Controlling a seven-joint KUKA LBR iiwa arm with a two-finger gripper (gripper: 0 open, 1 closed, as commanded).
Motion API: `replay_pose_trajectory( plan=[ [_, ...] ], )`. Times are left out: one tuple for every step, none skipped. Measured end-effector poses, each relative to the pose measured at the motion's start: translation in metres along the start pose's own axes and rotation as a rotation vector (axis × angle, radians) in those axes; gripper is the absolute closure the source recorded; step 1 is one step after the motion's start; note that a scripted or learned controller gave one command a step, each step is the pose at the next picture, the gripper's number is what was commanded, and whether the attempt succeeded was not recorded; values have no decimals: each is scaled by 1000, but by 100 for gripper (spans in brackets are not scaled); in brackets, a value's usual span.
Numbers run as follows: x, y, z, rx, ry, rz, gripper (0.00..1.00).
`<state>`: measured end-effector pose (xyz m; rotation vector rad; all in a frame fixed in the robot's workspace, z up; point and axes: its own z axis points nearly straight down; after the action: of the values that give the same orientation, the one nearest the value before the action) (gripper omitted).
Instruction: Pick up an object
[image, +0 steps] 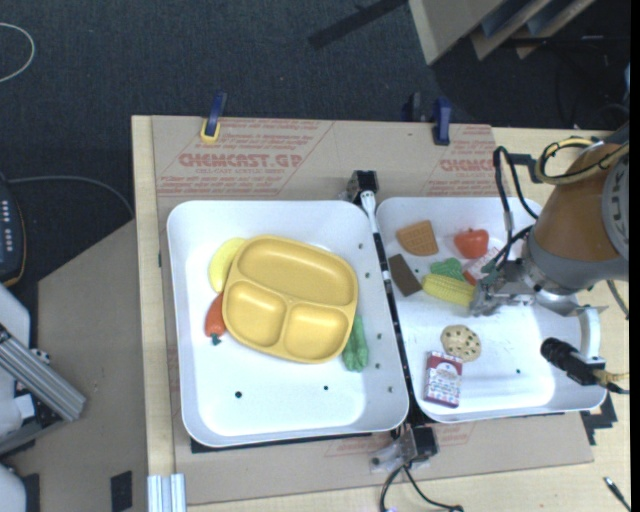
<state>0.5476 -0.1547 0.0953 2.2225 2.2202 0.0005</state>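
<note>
I'm hovering the gripper (487, 298) beside the corn (449, 289) in the right bin (520, 390), finger state unclear; corn's looking light, rigid, slick, so I'm targeting its middle.

banana (222, 262) and carrot (215, 318) half under tray (290, 298)

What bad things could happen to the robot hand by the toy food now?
The gripper sits low beside the corn, with green food and a tomato crowded close. It might grab two toys, or nudge the corn away and close on nothing. The cookie nearby could get bumped too.
</note>
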Motion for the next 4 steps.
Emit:
replay_pose_trajectory(
  plan=[
    [6, 8, -59, -7, -2, -2, 100],
    [10, 13, -104, -7, -2, -3, 100],
    [10, 14, -132, -6, -2, -3, 100],
    [56, 35, -141, -4, 1, -7, 100]
  ],
)
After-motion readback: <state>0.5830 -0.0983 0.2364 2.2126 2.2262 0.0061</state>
